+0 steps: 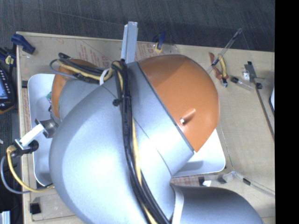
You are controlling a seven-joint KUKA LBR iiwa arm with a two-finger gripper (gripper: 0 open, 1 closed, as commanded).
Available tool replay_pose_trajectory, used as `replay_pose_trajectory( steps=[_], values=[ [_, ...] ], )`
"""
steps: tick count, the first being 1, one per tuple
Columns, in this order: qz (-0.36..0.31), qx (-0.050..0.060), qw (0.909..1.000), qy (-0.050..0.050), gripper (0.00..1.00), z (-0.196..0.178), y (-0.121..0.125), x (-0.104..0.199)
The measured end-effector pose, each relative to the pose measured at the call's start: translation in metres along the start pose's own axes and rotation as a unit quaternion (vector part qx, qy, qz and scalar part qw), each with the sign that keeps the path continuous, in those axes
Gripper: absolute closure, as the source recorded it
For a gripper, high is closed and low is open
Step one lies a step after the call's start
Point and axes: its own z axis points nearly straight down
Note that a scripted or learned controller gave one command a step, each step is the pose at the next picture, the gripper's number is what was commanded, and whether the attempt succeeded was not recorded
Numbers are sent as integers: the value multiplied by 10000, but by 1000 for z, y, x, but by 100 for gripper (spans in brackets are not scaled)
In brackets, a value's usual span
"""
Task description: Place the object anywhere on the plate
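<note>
The grey arm (107, 153) with its orange band (182, 97) covers most of the bench (243, 125), lying over both white bins from the near right corner toward the far left. A black cable bundle (127, 134) runs along its top. Past it, the left bin's rim (32, 106) shows along the bench's left edge, and the right bin's near corner (212, 160) peeks out under the band. The gripper's state cannot be told, nor where the object and plate are. Pliers (219, 66) lie near the far right edge, open bench around them.
</note>
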Motion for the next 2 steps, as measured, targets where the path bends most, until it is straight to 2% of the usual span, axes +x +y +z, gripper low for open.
replay_pose_trajectory(
  steps=[1,2],
  values=[
    [904,-7,9959,-3,0,-67,56,-22],
    [876,-25,9962,-10,100,-76,56,-22]
  ],
)
